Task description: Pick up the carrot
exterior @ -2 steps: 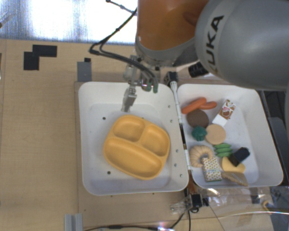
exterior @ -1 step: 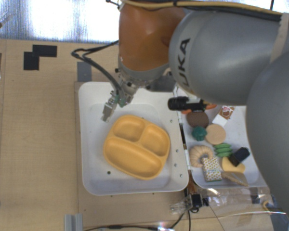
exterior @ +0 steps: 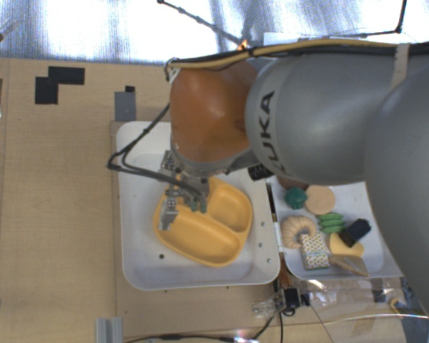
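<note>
End effector (exterior: pixel 184 204) above yellow dish (exterior: pixel 216 243) — left bin (exterior: pixel 139 266).

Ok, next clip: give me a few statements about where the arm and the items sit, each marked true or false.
1. The gripper is over the left bin. True.
2. A yellow divided tray lies in the left bin. True.
3. The yellow tray sits in the right bin. False: it is in the left bin, and the right bin holds the small items.
4. The green pieces lie in the right bin. True.
5. The gripper is reaching into the pile of small items. False: it hangs above the yellow tray, apart from that pile.
</note>
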Tool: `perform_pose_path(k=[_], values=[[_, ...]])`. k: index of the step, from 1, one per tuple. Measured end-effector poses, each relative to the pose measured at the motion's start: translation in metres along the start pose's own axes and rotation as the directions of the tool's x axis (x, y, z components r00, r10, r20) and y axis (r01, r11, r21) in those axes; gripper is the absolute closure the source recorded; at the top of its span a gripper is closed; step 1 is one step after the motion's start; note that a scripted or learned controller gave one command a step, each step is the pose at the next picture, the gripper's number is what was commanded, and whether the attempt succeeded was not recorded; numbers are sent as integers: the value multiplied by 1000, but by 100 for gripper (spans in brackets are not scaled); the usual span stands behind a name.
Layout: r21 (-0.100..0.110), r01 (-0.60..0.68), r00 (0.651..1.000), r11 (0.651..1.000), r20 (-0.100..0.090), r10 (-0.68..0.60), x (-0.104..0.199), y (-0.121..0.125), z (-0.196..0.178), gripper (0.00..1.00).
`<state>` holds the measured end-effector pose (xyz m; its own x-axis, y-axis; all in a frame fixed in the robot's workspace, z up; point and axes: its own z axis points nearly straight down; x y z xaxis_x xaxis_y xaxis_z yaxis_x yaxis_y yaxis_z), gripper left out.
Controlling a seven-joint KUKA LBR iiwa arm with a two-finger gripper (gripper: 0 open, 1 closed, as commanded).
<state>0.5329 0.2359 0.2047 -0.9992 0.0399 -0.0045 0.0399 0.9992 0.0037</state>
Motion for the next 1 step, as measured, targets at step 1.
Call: perform_pose_path(k=[1], values=[[3,104,995,995,6,-104,-16,-72,-13,0]])
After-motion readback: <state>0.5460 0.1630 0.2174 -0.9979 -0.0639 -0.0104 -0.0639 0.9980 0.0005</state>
